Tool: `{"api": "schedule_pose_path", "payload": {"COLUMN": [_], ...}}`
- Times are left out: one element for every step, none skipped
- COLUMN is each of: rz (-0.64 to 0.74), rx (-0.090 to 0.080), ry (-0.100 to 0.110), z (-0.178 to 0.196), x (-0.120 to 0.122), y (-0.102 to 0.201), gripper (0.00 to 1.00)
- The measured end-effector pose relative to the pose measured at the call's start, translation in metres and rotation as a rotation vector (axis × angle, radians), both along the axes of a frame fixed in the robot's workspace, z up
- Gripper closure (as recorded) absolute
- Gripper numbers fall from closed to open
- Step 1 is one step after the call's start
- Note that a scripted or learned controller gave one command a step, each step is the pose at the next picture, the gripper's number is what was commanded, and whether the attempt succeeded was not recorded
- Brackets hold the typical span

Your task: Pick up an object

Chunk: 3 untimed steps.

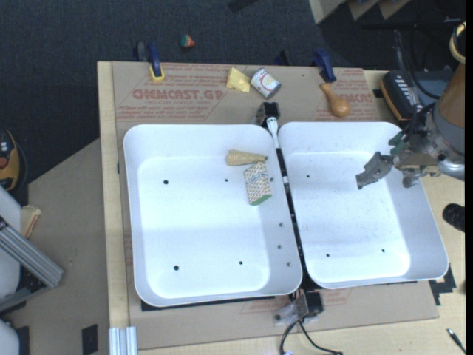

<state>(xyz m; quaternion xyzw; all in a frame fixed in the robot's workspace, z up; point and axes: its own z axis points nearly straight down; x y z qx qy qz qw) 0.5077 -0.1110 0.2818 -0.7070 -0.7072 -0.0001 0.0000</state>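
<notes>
Bins sit side by side on the tan board-topped counter [185, 95], and the shallow white plastic left bin [148, 220] serves as the landmark here. Inside it, near its upper right corner, lies a beige cone-shaped object [244, 157], stretched out roughly level with its narrow end pointing toward the bin's right wall. Just below the cone, touching or nearly touching it, rests a small rectangular packet with a green and white pattern [257, 183], slightly tilted and close to that same right wall. The matching shallow white right bin [414, 220] abuts the left bin's right rim along a dark seam. The grey pincer [368, 174] hovers above the upper right part of that right bin, well apart from the left bin's two objects, angled down and to the left; whether its tips are parted or closed cannot be told, and nothing shows between them. Beyond the left bin's top rim, on the counter, lie a yellow wedge-shaped piece [238, 80] and a small white cylindrical container [265, 83] just beside it, with a brown pear-shaped wooden object [336, 100] farther to the right.
</notes>
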Motion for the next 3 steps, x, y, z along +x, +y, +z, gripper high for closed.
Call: {"api": "schedule_pose_path", "payload": {"rz": [0.001,0.003,-0.012], "rx": [-0.001,-0.005,-0.009], "ry": [-0.003,-0.023,-0.009], "z": [0.011,0.191,0.238], "x": [0.001,0.06,0.039], "y": [0.0,0.005,-0.104], "gripper": [1.0,1.0,1.0]}}
